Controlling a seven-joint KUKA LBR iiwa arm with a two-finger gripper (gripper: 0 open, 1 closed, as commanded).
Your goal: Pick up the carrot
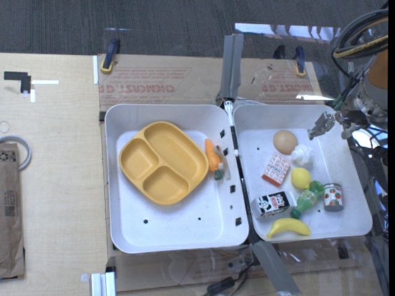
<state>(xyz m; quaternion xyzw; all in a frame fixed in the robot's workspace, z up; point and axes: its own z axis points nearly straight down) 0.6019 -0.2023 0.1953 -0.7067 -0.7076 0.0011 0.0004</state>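
Observation:
The carrot (213, 155) is small and orange with a green stub at its near end. It lies in the left bin (173, 233), against the right edge of the yellow divided plate (163, 161) and close to the wall between the bins. My gripper (321, 126) hangs over the far right corner of the right bin (345, 230), well to the right of the carrot, with nothing seen in it.
The right bin holds a brown egg (285, 142), a white wad (301, 155), a red and white box (276, 169), a lemon (300, 177), a green bottle (307, 197), a can (332, 197), a small carton (273, 203) and a banana (288, 227).

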